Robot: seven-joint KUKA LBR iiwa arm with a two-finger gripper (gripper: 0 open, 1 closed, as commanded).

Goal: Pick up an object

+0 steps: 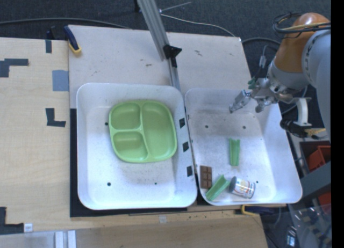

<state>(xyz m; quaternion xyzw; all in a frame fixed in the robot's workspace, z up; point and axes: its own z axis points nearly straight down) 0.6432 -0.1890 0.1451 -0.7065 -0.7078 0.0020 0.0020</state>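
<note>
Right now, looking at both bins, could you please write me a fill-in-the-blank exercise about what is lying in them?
1. The green divided plate lies in the ____ bin.
2. The plate has ____ compartments.
3. The small jar lies on its ____ in the right bin.
4. The gripper hangs over the ____ bin.

Missing words: left; three; side; right

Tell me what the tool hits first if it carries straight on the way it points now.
Probably the bare floor of the right bin: the tool points down and toward the left over it, well short of the green stick. Depth is unclear.
</note>
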